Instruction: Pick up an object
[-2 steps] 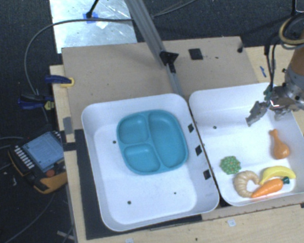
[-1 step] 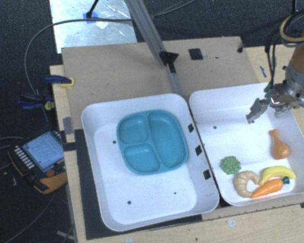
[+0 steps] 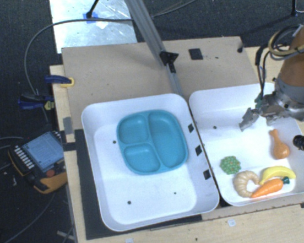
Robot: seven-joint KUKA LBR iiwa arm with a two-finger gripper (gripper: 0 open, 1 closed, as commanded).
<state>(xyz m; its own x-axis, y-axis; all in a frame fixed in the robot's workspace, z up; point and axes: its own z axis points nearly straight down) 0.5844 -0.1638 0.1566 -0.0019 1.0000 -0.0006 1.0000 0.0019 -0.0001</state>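
Two white bins sit side by side: the left bin (image 3: 110,207) holds one blue divided plate (image 3: 152,141). The right bin (image 3: 217,109) holds five items: one green ball (image 3: 230,164), croissant (image 3: 244,181), banana (image 3: 276,173), carrot (image 3: 267,188) and drumstick (image 3: 279,144). The gripper (image 3: 250,118) hangs over bare floor, fingers spread wide, holding nothing.

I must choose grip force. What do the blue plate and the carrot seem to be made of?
Plate: probably hard plastic, one even blue, smooth, moulded into three compartments. Carrot: likely a plastic toy, uniform orange with a slight shine; whether it is hard or soft cannot be told.
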